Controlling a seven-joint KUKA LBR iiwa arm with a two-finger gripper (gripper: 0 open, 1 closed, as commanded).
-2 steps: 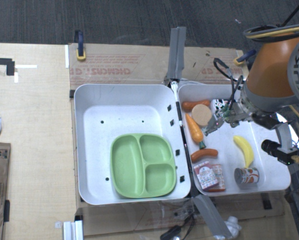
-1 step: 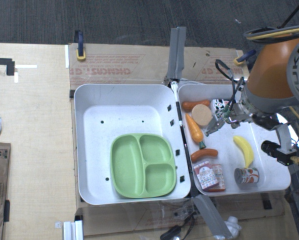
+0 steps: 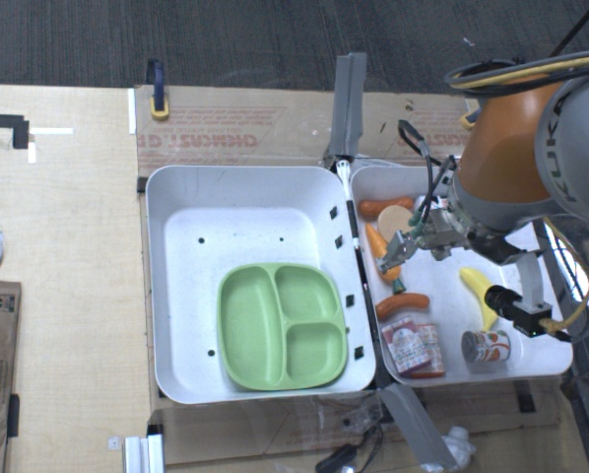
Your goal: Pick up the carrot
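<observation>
The carrot [image 3: 377, 244] is orange with a green tip and lies along the left wall of the right bin [image 3: 541, 368]. It points from the back toward the front. My gripper [image 3: 401, 252] hangs low over the bin just to the right of the carrot, very close to its middle. Part of the carrot is covered by the gripper's body. From this angle I cannot make out whether anything is held.
The right bin also holds two sausages [image 3: 385, 206] [image 3: 403, 304], a pale round disc [image 3: 394, 222], a banana [image 3: 479, 290], a small can [image 3: 487, 346] and a red packet [image 3: 414, 349]. In the left bin [image 3: 176, 264] sits a green divided plate [image 3: 283, 326].
</observation>
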